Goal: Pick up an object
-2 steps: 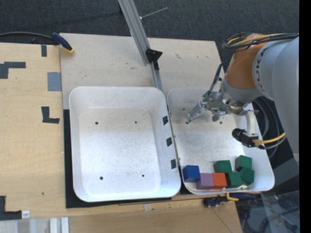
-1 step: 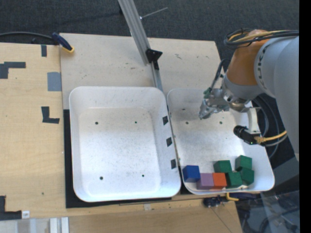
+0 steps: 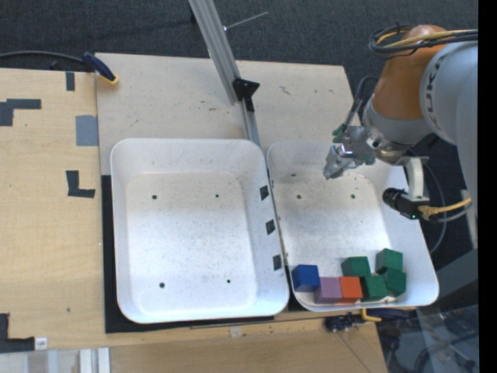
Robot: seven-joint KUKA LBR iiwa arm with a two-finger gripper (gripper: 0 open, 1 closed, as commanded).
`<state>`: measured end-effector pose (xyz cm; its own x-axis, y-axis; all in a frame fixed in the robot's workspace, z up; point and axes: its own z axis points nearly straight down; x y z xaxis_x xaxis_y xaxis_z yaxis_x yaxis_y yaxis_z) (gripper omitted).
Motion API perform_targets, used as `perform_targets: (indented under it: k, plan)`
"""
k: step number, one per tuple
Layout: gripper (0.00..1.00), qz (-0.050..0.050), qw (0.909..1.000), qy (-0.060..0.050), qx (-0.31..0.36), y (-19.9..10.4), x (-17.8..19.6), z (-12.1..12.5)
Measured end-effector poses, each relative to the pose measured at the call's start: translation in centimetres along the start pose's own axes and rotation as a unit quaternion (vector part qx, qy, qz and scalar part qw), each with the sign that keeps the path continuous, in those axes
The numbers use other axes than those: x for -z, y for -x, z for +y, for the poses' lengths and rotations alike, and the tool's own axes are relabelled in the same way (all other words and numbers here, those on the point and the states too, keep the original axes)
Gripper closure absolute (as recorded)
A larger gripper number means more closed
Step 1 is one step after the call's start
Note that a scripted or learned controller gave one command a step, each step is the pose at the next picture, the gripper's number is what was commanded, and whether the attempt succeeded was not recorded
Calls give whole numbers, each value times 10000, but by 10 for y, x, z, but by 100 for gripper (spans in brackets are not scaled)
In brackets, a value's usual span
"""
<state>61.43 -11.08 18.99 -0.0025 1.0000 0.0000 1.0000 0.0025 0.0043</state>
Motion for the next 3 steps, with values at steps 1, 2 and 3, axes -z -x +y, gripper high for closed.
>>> perform_targets:
  k: [1,2,3]
  plan:
    - [100,-1,10000,-4,-4,-1,38,1]
    - [100,11,10000,-27,17,-51,43,-13]
    - [100,11,10000,-26,29,-112,44,-10]
